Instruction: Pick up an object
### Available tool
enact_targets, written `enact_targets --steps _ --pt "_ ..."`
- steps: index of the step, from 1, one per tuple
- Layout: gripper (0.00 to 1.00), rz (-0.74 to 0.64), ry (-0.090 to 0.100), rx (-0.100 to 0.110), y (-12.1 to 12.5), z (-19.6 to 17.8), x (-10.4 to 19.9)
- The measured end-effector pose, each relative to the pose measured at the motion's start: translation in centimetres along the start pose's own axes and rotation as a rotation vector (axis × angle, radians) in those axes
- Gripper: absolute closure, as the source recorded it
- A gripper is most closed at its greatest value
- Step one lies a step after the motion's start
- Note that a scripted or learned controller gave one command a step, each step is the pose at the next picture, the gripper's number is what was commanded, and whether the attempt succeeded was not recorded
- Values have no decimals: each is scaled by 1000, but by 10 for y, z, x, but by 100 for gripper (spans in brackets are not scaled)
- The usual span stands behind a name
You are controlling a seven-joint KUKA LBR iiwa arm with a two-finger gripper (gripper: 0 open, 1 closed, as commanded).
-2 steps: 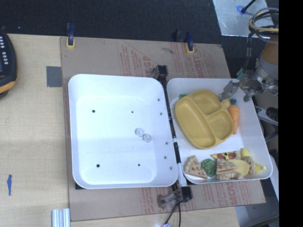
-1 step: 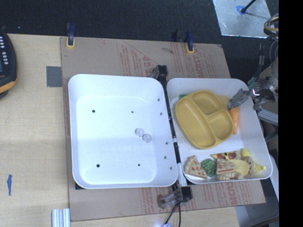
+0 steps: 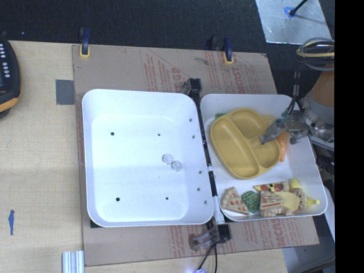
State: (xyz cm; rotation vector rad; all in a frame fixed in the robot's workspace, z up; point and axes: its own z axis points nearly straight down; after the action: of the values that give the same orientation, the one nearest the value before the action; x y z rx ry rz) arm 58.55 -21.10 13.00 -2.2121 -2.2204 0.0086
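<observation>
Two white bins sit side by side; the left bin (image 3: 142, 212) carries two small clear beads (image 3: 171, 162). In the right bin (image 3: 311, 162) I count one yellow divided dish (image 3: 242, 144), one orange carrot (image 3: 282, 149) and a cluster of toy foods (image 3: 267, 199). My gripper (image 3: 273, 132) hovers over the dish's right edge; whether it is apart or together I cannot tell. I judge it could skid off the slick rim or nudge the carrot aside.

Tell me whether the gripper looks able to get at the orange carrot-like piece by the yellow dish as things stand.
Probably yes. The gripper sits over the right side of the yellow dish, and the orange piece lies just beside it on the right bin floor, with nothing on top of it. The dish rim close by may crowd the grasp.
</observation>
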Motion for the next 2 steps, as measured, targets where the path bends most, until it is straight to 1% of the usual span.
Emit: enact_targets --steps 1,2 --pt "0 1 -1 -5 -21 -29 -1" --pt "0 1 -1 -3 -30 -21 0"
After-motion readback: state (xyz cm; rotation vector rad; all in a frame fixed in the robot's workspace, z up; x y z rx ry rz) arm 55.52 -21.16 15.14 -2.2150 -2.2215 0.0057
